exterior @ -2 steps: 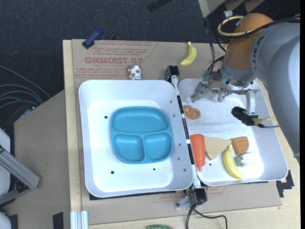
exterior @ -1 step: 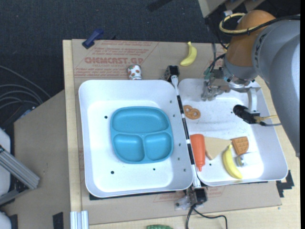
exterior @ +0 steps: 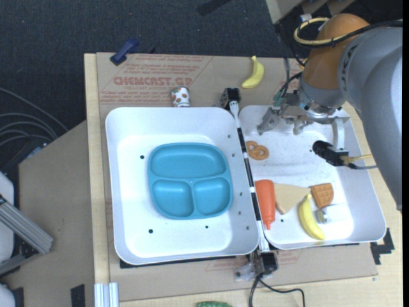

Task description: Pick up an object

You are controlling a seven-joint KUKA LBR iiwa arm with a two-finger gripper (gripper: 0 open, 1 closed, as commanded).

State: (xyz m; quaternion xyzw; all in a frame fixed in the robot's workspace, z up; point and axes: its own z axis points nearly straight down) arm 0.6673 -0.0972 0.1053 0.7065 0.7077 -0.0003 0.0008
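Pretzel [exterior: 257, 150] just below-left of tool [exterior: 281, 123] (right bin [exterior: 358, 226]), untouched.

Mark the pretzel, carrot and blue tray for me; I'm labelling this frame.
pretzel [exterior: 257, 150], camera view, its middle.
carrot [exterior: 265, 200], camera view, mid-body.
blue tray [exterior: 189, 158], camera view, its top compartment.

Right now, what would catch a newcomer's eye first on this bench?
The blue divided plate lying in the middle of the left bin stands out most. Next, the grey arm with its orange band reaches over the right bin, its gripper near that bin's far edge, above a pretzel, carrot and banana.
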